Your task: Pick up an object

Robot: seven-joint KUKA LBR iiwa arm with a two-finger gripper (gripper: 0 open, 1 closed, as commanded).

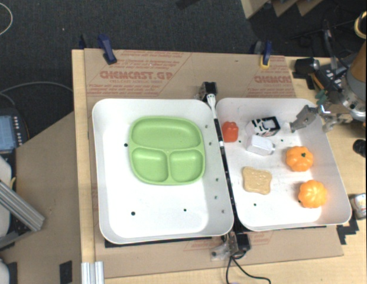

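The right bin [334, 158] holds several small things. There is a red block [230, 131] by the left wall and a black-and-white piece [265, 124] near the far wall. A white block [260, 145] lies just below that piece. Two orange pumpkins [299, 158] [311, 194] sit on the right side, and a tan slice of toast [256, 180] lies in the middle. My gripper [314, 118] hangs over the bin's far right corner, above the upper pumpkin. Its fingers [303, 118] stand apart with nothing between them.
The left bin [112, 206] holds a green divided plate [166, 149]. A black divider rail [220, 152] runs between the two bins. Blue and yellow clamps [106, 49] [266, 55] sit on the cardboard's far edge. Cables lie below the bins at the front.
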